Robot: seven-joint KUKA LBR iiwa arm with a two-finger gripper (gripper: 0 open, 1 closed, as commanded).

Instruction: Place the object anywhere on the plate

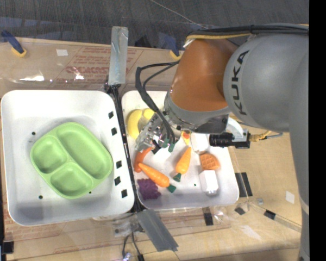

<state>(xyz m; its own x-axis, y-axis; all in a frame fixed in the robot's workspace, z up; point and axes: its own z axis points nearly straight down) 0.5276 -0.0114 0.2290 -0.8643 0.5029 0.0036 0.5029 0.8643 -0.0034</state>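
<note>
Cardboard-topped bench (60, 64) (2 white bins (22, 200)), green plate (70, 159) left.

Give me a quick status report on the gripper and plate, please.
Gripper low in right bin, over toy food. Green plate in left bin, nothing on it. Carrots, grapes beside gripper.

The grey and orange arm (228, 80) hides much of the right white bin (228, 192) and part of a yellow banana-like toy (135, 121), and runs off the right edge.
</note>
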